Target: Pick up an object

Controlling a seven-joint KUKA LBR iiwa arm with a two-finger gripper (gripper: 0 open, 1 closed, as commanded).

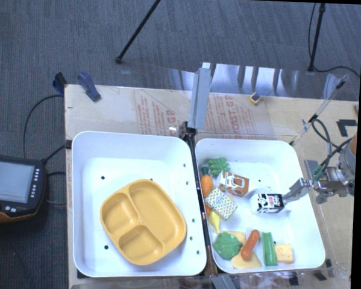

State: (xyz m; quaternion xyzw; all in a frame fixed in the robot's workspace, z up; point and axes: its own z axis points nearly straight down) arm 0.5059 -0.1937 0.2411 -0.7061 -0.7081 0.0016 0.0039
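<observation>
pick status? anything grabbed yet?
Done: the arm has reached into the right bin. In hand: the gripper is at the black-and-white carton, which rests on the bin floor; grasp not confirmable. Left: close on it and lift.

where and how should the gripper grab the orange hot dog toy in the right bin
Grip the hot dog across its narrow middle, coming straight down from above. It lies flat, slanted, with the green piece beside it on the right, so the fingers should probably close across its width, square to its long axis.

My arm (348,174) is cut off at the frame's right edge. My gripper (294,192) is too small to judge finger spacing.
</observation>
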